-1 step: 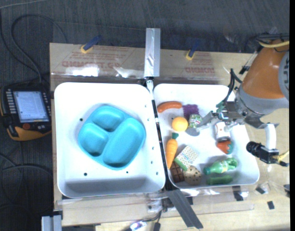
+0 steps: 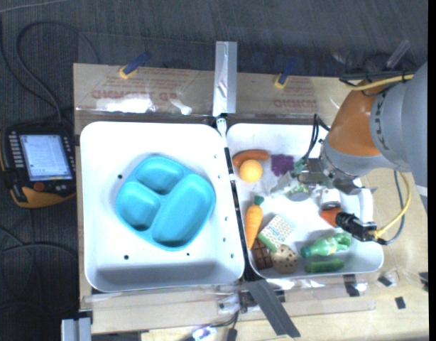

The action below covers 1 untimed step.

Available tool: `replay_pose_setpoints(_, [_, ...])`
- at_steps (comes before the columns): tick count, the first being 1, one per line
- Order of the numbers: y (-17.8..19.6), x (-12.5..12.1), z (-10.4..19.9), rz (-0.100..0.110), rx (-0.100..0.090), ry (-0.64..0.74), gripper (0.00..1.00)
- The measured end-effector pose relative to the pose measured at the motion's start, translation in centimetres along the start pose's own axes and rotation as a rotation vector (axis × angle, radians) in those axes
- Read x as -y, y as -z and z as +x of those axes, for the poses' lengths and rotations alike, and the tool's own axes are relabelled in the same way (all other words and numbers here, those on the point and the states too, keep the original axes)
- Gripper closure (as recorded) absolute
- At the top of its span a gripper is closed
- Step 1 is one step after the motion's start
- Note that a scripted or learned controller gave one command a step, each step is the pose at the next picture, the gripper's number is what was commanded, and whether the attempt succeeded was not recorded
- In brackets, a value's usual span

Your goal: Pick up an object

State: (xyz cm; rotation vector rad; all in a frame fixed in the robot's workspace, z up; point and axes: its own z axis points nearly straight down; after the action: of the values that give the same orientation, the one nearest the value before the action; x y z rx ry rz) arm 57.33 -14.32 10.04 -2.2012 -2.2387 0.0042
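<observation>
My gripper [image 2: 304, 180] hangs low over the middle of the right bin [image 2: 374, 260], reaching in from the right under the orange-banded wrist. Just left of it lie a purple bunch of grapes [image 2: 281, 164] and a yellow-orange round fruit [image 2: 250, 170], with an orange piece [image 2: 252, 155] behind it. A carrot [image 2: 253, 222] lies along the bin's left wall. Toward the front sit a patterned white box [image 2: 277, 231], a brown spotted cube [image 2: 285, 260] and green leafy toys [image 2: 327, 247]. A small red item [image 2: 330, 207] rests below the wrist.
The left bin [image 2: 97, 261] holds a blue divided plate [image 2: 165, 201]. A raised wall [image 2: 232, 197] separates the two bins. A pendant with a screen [image 2: 39, 162] lies on the floor at far left. A black-and-yellow cable [image 2: 388, 226] loops by the right bin's edge.
</observation>
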Motion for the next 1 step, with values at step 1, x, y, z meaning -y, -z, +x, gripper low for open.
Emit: replay_pose_setpoints(1, [-1.07, -4.70, -0.48, -0.010, 0.001, -0.207, 0.00])
